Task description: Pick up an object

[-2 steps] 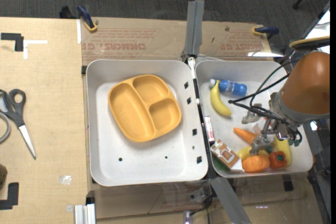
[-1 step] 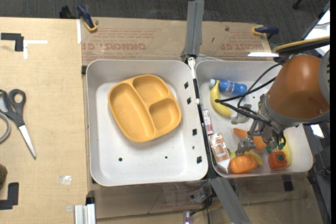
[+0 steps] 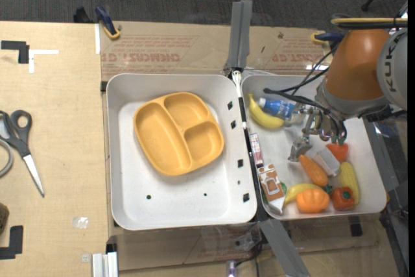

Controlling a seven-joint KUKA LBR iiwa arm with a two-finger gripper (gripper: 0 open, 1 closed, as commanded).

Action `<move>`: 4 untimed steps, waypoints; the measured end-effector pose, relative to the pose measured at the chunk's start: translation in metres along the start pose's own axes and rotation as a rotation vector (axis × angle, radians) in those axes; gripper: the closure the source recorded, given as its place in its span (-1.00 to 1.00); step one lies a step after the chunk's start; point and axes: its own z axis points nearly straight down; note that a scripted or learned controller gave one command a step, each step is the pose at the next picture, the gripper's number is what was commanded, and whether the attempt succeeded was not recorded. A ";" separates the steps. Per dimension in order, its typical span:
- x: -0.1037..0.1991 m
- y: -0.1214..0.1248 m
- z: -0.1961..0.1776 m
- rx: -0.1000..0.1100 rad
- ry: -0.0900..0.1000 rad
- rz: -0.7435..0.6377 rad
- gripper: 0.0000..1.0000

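The right bin (image 3: 375, 151) holds several toy foods. A yellow banana (image 3: 262, 115) and a blue bottle (image 3: 279, 105) lie at its far left. An orange carrot (image 3: 314, 170), a grey-white block (image 3: 325, 161), a red piece (image 3: 337, 151) and a yellow corn cob (image 3: 350, 176) lie in the middle. An orange fruit (image 3: 311, 199), a small banana (image 3: 293, 191) and a red pepper (image 3: 343, 198) sit along the near wall. My gripper (image 3: 299, 147) hangs low over the bin's middle, just left of the carrot and below the bottle. Nothing shows between its tips.
The left bin (image 3: 123, 159) bears a yellow divided plate (image 3: 178, 133). A small printed packet (image 3: 270, 181) and a thin strip (image 3: 254, 147) lie along the right bin's left wall. Scissors (image 3: 23, 139) rest on the bench at far left. The arm's orange band (image 3: 356, 65) covers the right bin's far right corner.
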 end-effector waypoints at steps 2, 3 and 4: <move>0.049 -0.005 -0.008 0.000 0.002 0.065 1.00; 0.007 0.036 -0.102 -0.001 0.004 0.050 1.00; 0.007 0.036 -0.102 0.000 0.005 0.050 -1.00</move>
